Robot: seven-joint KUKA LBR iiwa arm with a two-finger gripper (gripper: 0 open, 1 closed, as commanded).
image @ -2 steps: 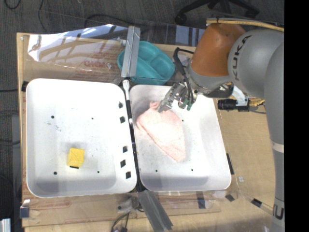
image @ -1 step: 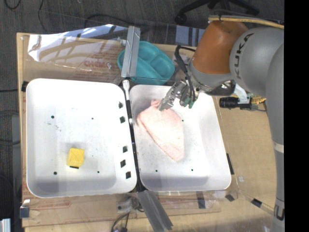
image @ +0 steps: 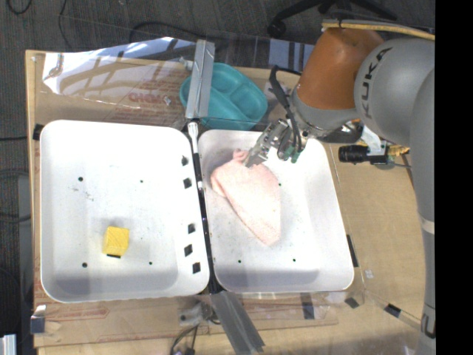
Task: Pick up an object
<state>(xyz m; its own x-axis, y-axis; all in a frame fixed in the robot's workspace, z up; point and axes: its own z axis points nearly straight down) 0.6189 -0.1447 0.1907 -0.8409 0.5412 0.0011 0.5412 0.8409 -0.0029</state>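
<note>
A pale pink cloth (image: pixel 249 198) lies crumpled in the right bin (image: pixel 325 220), running from its upper middle down toward the centre. My gripper (image: pixel 270 149) hangs over the back of that bin, its tip right at the cloth's upper end, which is bunched up there. Whether it touches the cloth I cannot tell. A small yellow sponge block (image: pixel 117 241) rests in the left bin (image: pixel 111 161), near its front left corner, far from the gripper.
A teal plastic dish (image: pixel 225 98) stands behind the bins, just beyond the right bin's back rim. A metal divider bar (image: pixel 198 198) runs between the bins. Clear plastic sheeting (image: pixel 111 72) covers the bench behind the left bin.
</note>
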